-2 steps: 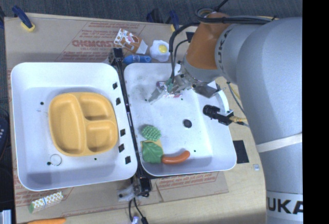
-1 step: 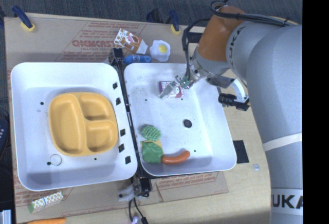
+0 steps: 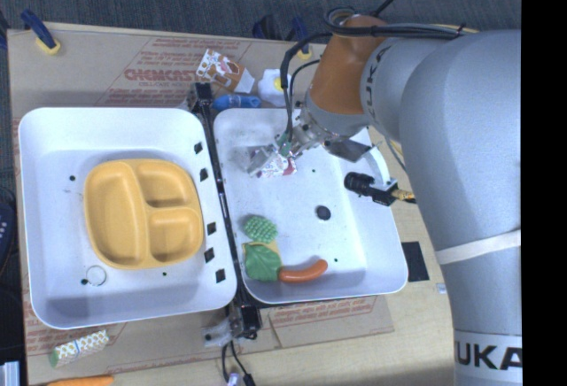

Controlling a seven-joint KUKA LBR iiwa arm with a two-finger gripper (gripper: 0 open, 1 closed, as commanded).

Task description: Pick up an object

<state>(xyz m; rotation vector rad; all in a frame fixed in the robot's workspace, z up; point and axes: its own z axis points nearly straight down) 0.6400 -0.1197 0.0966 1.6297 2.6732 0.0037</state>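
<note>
The gripper [image 3: 285, 145] hangs low over the right bin's [image 3: 376, 265] far end, bare floor toward its near half; a crumpled silvery wrapper [image 3: 270, 162] lies just under its tip, grip impossible to tell

Crumpled silvery wrapper [image 3: 270, 161] in the right bin's [image 3: 381, 274] upper area

Grey arm [image 3: 425, 110] with orange band reaches in from the right over the right bin [image 3: 354, 234]. Gripper [image 3: 285, 145] sits low near that bin's upper left, at a crumpled silvery wrapper [image 3: 270, 163]. Near the bin's front edge: green textured piece [image 3: 260, 227], green leafy toy [image 3: 262, 262], orange sausage shape [image 3: 304, 270]. Left bin [image 3: 44, 163] holds a yellow divided tray [image 3: 143, 212].
</note>
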